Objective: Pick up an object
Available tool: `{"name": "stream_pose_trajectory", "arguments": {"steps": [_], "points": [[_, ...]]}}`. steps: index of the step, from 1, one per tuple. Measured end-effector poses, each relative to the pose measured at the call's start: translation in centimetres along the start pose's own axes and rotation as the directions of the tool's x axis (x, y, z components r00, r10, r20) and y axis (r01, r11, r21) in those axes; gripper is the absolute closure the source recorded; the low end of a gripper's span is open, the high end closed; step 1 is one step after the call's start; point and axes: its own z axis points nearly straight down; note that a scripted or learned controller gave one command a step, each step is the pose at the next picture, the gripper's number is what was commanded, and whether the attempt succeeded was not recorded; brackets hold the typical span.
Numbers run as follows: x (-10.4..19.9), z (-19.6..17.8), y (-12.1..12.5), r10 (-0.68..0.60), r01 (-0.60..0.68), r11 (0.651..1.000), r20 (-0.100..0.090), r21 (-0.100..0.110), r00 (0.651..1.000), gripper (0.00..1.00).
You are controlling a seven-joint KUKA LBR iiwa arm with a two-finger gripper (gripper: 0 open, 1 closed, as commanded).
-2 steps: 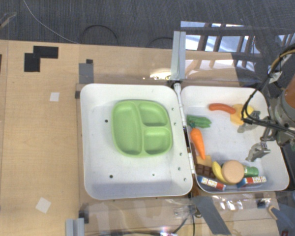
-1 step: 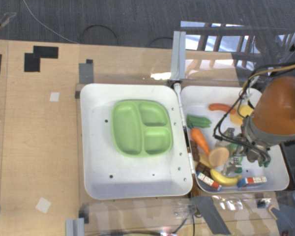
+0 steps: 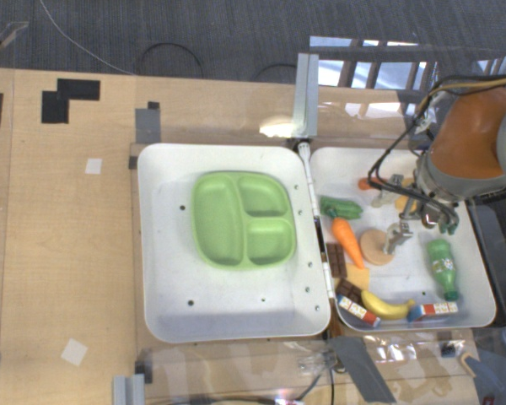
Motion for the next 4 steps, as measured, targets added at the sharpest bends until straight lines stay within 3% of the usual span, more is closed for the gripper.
{"name": "stream_pose_trajectory", "arguments": {"steps": [1,2,3,4], "points": [[2.3,-0.1,6.3,-0.106,0.106,0.994,0.003,0.000,0.994,0.00],[3.5,-0.1,6.9,-0.102,0.102,0.995,0.008,0.002,0.995,0.00],[-5.1,0.3,5.2,-0.125,0.125,0.992,-0.010,-0.004,0.992,0.00],[-6.3,0.5,6.4,0.031,-0.030,1.000,-0.057,0.007,0.998,0.00]]}}
